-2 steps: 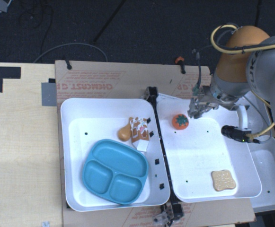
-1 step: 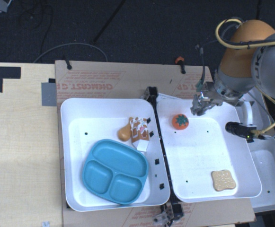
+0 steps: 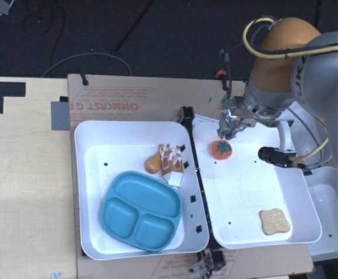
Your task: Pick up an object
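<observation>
A small red tomato-like toy with a green top (image 3: 221, 150) lies near the back left of the right bin (image 3: 250, 214). My gripper (image 3: 226, 132) hangs just above and behind it, at the end of the grey arm with the orange band. Whether the gripper touches the toy is hidden by the angle. A tan toast-shaped piece (image 3: 274, 221) rests at the front right of the same bin. In the left bin (image 3: 90, 156), a blue divided plate (image 3: 141, 210) lies flat. Behind it sit a small orange-brown piece (image 3: 152, 164) and a brown and white patterned item (image 3: 171, 158).
A black divider strip (image 3: 195, 179) runs between the two bins. A black cylindrical part (image 3: 276, 156) of the arm's fittings juts over the right bin's back right. Cardboard (image 3: 134, 100) lies under both bins, with pale wooden bench (image 3: 23, 173) to the left.
</observation>
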Action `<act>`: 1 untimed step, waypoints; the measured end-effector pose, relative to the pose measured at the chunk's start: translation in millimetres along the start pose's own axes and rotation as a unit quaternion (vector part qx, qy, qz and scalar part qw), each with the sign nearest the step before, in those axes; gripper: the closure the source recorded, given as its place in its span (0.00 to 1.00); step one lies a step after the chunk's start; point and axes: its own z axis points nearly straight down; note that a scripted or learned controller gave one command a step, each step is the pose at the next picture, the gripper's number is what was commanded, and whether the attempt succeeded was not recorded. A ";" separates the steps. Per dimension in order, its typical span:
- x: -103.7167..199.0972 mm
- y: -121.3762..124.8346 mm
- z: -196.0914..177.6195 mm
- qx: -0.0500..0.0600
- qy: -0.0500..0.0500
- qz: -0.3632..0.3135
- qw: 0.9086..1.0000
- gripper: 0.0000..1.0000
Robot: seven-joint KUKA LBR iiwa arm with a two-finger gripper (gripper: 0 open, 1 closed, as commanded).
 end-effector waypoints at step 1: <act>45.6 -7.0 -1.7 0.002 0.000 0.000 1.000 1.00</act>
